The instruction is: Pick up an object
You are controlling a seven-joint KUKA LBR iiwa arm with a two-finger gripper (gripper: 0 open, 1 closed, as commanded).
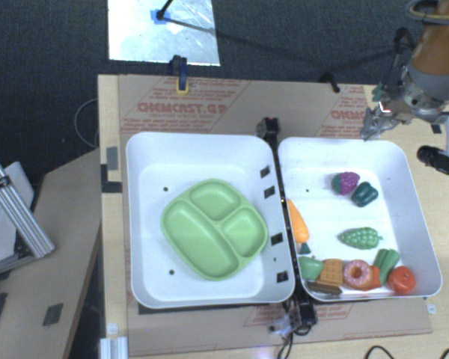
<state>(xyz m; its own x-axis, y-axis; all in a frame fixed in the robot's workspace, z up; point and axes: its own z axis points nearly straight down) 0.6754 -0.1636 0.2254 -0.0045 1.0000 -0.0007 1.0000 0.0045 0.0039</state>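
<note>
The right bin (404,172) holds several toy foods. A purple grape bunch (345,182) and a dark green pepper (365,194) lie near its far side. A bumpy green piece (359,237) sits in the middle and an orange carrot (298,221) rests against the left wall. Along the near wall are a green piece (309,266), a waffle (330,272), a pink donut (358,274), a green pod (385,260) and a red tomato (402,278). My gripper (374,124) hangs over the bin's far rim, apart from all of the toys.
The left bin (146,200) holds a light green divided plate (213,229). A black clip row (273,200) runs between the bins. A blue and yellow clamp (179,73) stands behind the bench, and an aluminium frame (11,200) stands at the left.
</note>
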